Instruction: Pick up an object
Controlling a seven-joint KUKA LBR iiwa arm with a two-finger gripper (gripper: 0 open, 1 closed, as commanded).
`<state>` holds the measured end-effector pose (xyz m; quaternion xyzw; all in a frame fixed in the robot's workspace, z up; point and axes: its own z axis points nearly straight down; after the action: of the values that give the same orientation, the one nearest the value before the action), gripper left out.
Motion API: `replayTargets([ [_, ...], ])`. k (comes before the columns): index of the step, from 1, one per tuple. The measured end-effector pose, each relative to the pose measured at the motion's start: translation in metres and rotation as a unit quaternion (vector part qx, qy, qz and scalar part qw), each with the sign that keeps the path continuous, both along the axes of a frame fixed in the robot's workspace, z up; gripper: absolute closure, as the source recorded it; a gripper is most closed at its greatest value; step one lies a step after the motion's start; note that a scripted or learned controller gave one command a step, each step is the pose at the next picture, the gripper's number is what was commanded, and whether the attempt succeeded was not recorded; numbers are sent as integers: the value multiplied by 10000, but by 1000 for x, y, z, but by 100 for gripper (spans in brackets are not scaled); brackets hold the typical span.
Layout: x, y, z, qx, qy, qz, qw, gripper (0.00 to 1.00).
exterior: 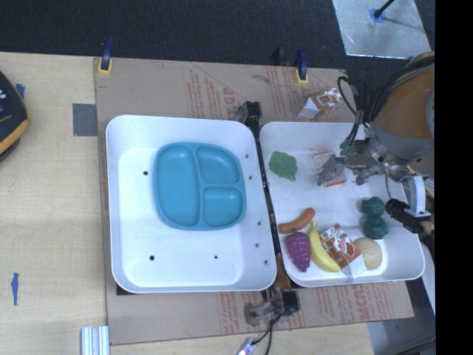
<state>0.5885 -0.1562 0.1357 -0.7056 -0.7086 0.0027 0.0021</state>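
Observation:
My gripper [329, 173] hangs low over the upper middle of the right bin [403, 272], at the end of the grey arm with its orange band [414, 102]. A thin clear wrapper with red edges [320, 156] lies just left of it. A light green leafy toy [283, 165] sits further left. Along the bin's front lie a red sausage [297, 220], purple grapes [298, 250], a yellow banana [322, 251], a red and white snack packet [338, 244] and a tan bread roll [368, 253]. A dark green broccoli [373, 217] sits at the right, below the arm.
The left bin [126, 265] holds a blue divided plate [199, 185]. A small snack packet [322, 102] lies on the cardboard behind the right bin. Clamps [301, 63] pin the cardboard at its back edge. A yellow and black device [9, 117] sits at far left.

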Motion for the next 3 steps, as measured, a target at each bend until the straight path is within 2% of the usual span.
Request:
replayTargets([
  [1, 25, -28, -44, -5, -16, 2, 10000, 0],
  [2, 46, -40, -36, 4, -26, 3, 10000, 0],
  [3, 15, 17, 6, 2, -15, 11, 10000, 0],
])
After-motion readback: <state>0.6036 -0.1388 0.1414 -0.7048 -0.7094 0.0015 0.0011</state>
